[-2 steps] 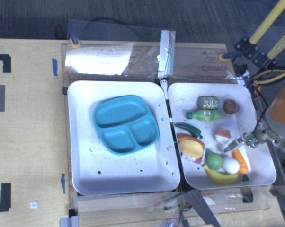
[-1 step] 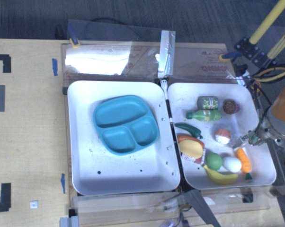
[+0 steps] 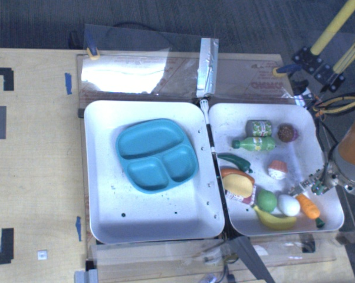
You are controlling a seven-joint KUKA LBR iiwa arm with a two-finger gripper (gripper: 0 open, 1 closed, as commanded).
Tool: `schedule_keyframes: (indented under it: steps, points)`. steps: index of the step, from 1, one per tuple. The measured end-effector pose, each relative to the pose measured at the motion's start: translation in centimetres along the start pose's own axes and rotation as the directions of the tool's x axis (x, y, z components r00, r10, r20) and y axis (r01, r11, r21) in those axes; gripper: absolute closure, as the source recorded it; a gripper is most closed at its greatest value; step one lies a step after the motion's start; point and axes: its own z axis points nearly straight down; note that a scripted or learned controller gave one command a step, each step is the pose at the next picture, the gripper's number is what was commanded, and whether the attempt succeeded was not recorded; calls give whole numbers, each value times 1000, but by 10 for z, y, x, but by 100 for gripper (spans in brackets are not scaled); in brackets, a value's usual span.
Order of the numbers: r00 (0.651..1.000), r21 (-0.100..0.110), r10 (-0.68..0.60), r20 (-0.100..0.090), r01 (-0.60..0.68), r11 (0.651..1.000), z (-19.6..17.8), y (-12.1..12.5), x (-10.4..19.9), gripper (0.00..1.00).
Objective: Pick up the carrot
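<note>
The small orange carrot with a green stub (image 3: pixel 309 207) lies in the near right corner of the right shallow white plastic bin (image 3: pixel 326 135), its green end pointing toward that corner. It touches a white egg-shaped object (image 3: pixel 289 206) on its left. A round green fruit (image 3: pixel 266 200) sits beside the egg, and a yellow banana (image 3: pixel 272 219) curves along the bin's near wall below both.

The end effector (image 3: pixel 311 185) is positioned just above the carrot at the bin's right wall; whether it is released or clenched cannot be determined, and nothing is visibly between its parts.

The left shallow white plastic bin (image 3: pixel 101 175) contains a blue three-compartment plastic tray (image 3: pixel 157 154). Both bins rest on the light wooden tabletop (image 3: pixel 33 158).
</note>
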Motion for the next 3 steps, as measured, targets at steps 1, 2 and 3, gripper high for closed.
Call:
schedule_keyframes:
  steps: [1,2,3]
  points:
    - [983,9,183,-3,-183,983,-92,56,12,100]
    - [998,14,56,-7,-55,998,-23,51,6,100]
    - [982,10,188,-4,-188,982,-91,97,69,100]
